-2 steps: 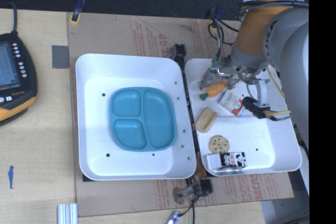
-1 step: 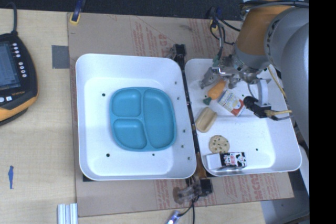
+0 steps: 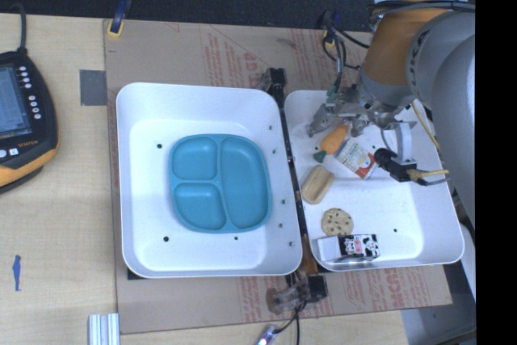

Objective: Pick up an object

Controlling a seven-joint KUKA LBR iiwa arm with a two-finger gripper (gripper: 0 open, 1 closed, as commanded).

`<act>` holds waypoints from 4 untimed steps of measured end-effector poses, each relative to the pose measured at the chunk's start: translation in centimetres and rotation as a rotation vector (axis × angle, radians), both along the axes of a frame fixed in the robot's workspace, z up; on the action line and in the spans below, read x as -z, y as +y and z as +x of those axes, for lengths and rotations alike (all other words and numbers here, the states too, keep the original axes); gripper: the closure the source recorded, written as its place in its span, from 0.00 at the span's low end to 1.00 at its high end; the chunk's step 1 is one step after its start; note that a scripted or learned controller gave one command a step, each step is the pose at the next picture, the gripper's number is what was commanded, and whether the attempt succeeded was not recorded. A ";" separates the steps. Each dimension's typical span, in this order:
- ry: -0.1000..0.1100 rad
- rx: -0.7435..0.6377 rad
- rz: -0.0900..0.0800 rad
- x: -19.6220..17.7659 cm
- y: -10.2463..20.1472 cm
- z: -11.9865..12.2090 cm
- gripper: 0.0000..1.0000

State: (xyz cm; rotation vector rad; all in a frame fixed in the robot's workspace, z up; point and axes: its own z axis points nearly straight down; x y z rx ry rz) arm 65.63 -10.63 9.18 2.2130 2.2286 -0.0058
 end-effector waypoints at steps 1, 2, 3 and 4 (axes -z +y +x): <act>0.003 -0.001 0.001 0.0 0.8 0.0 0.00; 0.002 0.001 0.001 0.0 0.6 0.0 0.00; 0.004 -0.001 0.001 0.0 1.2 0.0 0.00; -0.001 0.003 0.001 0.0 -0.6 0.0 0.00</act>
